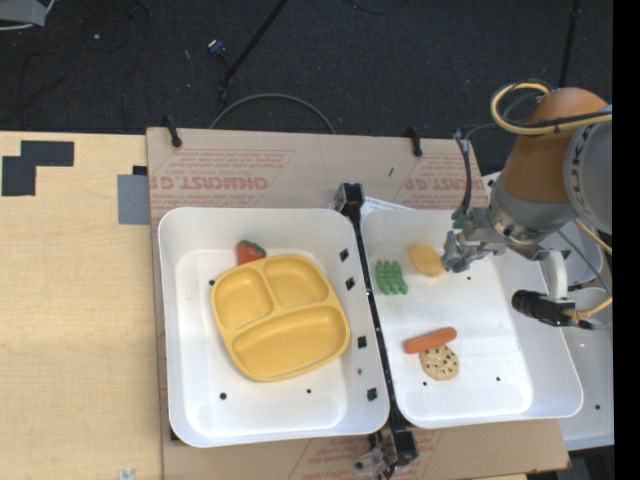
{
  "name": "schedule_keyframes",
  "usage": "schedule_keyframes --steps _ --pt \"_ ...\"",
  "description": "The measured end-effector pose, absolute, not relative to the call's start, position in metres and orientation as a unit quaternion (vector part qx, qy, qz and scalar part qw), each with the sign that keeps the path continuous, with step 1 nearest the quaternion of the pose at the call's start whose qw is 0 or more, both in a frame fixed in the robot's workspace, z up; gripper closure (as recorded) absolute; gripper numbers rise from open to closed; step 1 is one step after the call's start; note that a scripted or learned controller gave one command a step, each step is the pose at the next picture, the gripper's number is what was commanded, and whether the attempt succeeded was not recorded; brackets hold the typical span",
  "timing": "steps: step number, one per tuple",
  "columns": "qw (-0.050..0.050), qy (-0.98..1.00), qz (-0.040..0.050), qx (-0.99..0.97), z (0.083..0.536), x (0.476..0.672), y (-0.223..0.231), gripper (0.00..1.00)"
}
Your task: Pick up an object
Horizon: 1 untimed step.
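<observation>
Right now your likeliest target is the pale yellow food piece (426,260), which lies near the upper left of the right bin (540,388), just beside the gripper (455,255) that comes in from the right. I would judge the arm low over that bin because the small loose items sit there, within easy reach of its side of the bench. From this slanted view you cannot tell whether the pincer is apart or together; the tip is a dark, blurred mass touching or nearly touching the yellow piece's right edge, and nothing is visibly clamped between it, so do not count this as a hold. Just left of the yellow piece, close to the divider, rests a green bean cluster (390,277), near enough that a sideways nudge could push one item into the other. Lower in the same bin an orange carrot stick (430,341) lies touching the top of a speckled cookie (439,364), well apart from the gripper. Across the divider, the left bin (190,388) carries a yellow divided plate (280,313) tilted in its middle, with a small red and green toy (250,251) tucked against the plate's upper left rim, far from the arm.
</observation>
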<state>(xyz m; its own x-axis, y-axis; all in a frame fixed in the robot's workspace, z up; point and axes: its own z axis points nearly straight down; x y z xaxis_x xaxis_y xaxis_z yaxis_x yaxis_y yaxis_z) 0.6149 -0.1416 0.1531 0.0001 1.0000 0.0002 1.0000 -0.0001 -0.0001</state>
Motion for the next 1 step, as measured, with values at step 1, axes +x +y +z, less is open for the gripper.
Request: schedule_keyframes --steps 1 --pt "-0.001 -0.706 -0.0004 -0.708 0.1967 0.6113 -0.1442 1.00"
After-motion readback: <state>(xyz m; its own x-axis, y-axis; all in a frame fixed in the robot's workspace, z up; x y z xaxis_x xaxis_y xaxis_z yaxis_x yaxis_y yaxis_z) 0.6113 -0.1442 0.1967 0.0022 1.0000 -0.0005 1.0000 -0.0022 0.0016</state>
